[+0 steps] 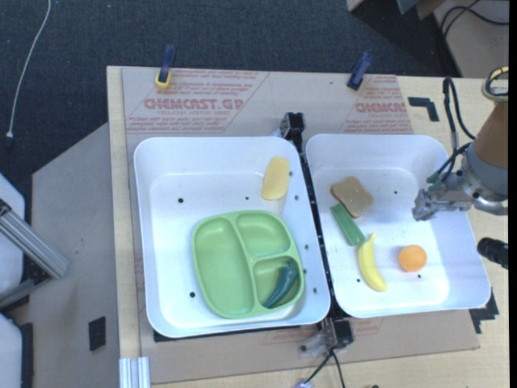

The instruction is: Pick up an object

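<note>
Orange ball [412, 258], small, round, likely light and prone to rolling, is seen in the camera view lying just below and slightly left of the gripper [426, 206], whose finger state cannot be told, and is best taken across its widest middle.

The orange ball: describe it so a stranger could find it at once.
Look in the right-hand white bin, toward its near right corner. The orange ball lies just right of the banana; it is the one round, orange thing there.
</note>
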`<state>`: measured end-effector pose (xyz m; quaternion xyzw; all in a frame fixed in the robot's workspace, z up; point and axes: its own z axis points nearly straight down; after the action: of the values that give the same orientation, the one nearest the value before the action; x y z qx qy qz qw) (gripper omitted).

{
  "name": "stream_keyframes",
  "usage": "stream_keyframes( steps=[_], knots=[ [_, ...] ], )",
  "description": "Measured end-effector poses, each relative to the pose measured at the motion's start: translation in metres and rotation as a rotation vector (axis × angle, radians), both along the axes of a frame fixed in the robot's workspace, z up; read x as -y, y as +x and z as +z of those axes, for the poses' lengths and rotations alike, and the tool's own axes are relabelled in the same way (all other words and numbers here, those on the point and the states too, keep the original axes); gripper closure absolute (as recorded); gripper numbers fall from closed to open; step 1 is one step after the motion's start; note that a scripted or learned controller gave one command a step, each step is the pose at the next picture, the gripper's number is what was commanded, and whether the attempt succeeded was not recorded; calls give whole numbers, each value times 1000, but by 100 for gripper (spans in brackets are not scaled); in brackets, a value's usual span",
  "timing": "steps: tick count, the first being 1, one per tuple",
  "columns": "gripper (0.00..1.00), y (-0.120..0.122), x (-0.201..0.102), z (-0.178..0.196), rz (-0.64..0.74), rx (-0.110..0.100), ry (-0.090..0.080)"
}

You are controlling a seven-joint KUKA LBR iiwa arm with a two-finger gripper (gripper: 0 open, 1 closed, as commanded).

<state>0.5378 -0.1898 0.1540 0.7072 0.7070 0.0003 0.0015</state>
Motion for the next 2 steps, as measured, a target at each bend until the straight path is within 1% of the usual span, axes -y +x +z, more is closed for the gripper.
stream_keyframes(
  steps=[1,2],
  knots=[
    [100,-3,9,59,1,5,-2],
    [100,-2,10,78,1,3,-1]
  ],
)
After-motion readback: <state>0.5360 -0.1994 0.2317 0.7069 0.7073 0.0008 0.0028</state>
